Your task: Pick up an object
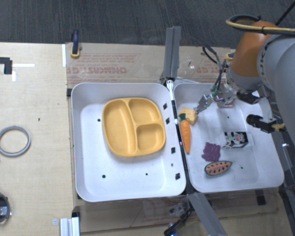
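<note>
Fingers: state unreadable at this slant; I cannot tell whether they are parted or closed. Gripper (205,102) hangs low in the right bin (265,178), just beside the cheese (188,115).

Stock, right bin, 5 items:
1. cheese, at the left wall, touching the carrot top.
2. carrot (186,136), lying along the left wall.
3. purple piece (211,152), mid-floor.
4. watermelon slice (218,168), near the front.
5. small carton (235,139), black and white.

Stock, left bin (86,181): 1 yellow plate (133,126) with 3 compartments.

Handling, my judgement: cheese is the nearest target. I would straddle it clear of the carrot and the wall, close fully, then lift straight.

Writing: red print on the cardboard (113,68) behind the bins, reversed and not legible. Carton print too small to read.
</note>
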